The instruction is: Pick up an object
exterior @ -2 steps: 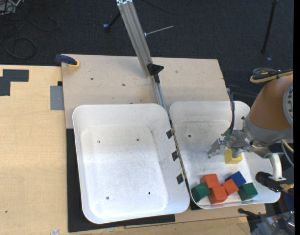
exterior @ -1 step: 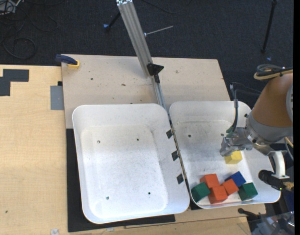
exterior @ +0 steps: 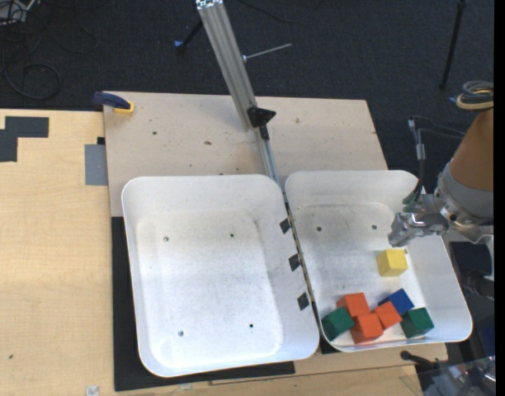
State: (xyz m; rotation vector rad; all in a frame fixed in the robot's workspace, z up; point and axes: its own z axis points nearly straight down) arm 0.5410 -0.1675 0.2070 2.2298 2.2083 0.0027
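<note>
In the right bin (exterior: 343,190) a yellow block (exterior: 393,261) lies alone near the middle right. Toward the bin's front corner several blocks cluster: an orange block (exterior: 355,306), a second orange block (exterior: 388,314), a green block (exterior: 338,322), a blue block (exterior: 400,299) and a dark green block (exterior: 417,322). My gripper (exterior: 403,228) hangs over the bin's right side, just above and behind the yellow block. Nothing shows between its fingers, which are small and partly hidden.
The left bin (exterior: 153,196) sits beside the right one, with black clips along the shared edge. A slanted aluminium bar (exterior: 232,60) rises from the bench behind the bins. A small clamp (exterior: 114,101) lies at the bench's back left corner.
</note>
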